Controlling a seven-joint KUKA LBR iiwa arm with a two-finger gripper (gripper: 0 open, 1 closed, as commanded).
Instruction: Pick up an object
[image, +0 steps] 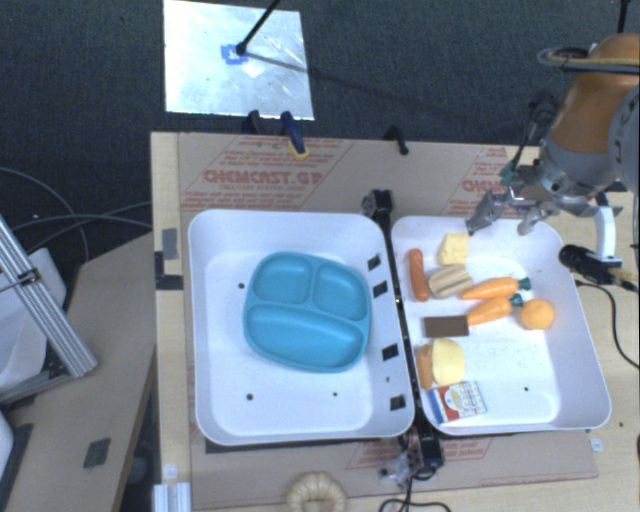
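The gripper (508, 213) hangs over the right bin's (575, 385) far rim at about one o'clock, its two fingers (483, 216) spread apart and released, grasping nothing. In that bin lie a cheese cube (455, 247), a sausage (417, 274), a bread roll (449, 281), two carrots (489, 289), an orange (537, 314), a brown bar (446, 326), a yellow block (447, 360) and a small box (459, 401). The left bin (215, 330) holds a blue plate (306, 309). Both bins sit on the counter (250, 165).
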